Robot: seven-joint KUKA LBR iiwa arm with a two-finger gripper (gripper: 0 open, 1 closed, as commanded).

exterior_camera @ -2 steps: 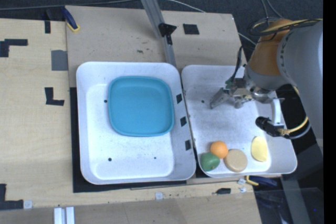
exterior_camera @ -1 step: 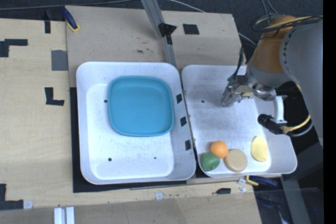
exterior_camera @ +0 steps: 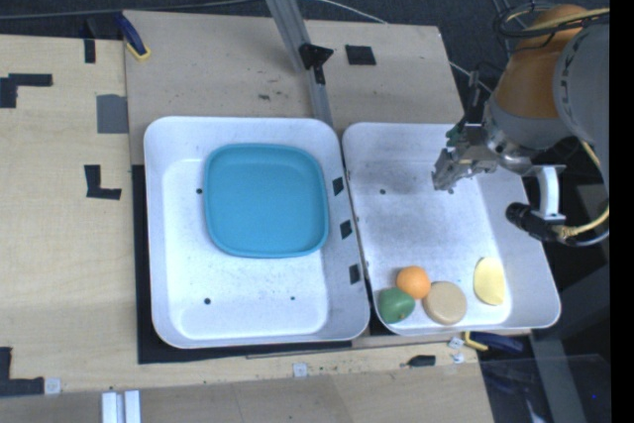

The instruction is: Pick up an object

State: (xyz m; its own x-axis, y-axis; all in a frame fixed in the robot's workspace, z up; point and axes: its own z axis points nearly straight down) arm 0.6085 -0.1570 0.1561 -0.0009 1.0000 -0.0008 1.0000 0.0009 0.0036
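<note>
Over the right shallow white bin (exterior_camera: pixel 381 154), the grey two-finger gripper (exterior_camera: pixel 448 175) hangs; its closure cannot be judged. Descend squarely over the small round orange ball (exterior_camera: pixel 413 282), clear of neighbours.

Probably a robotics lab: taped plywood bench (exterior_camera: pixel 59 144), 2 bins (exterior_camera: pixel 168 213).

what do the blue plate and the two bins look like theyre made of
The blue plate looks like moulded plastic: even turquoise colour, rounded corners, soft matte sheen. The left bin and right bin look like thin formed white plastic, with rounded lips and dark scuffs speckling their floors. None of this is certain from the look alone.
</note>
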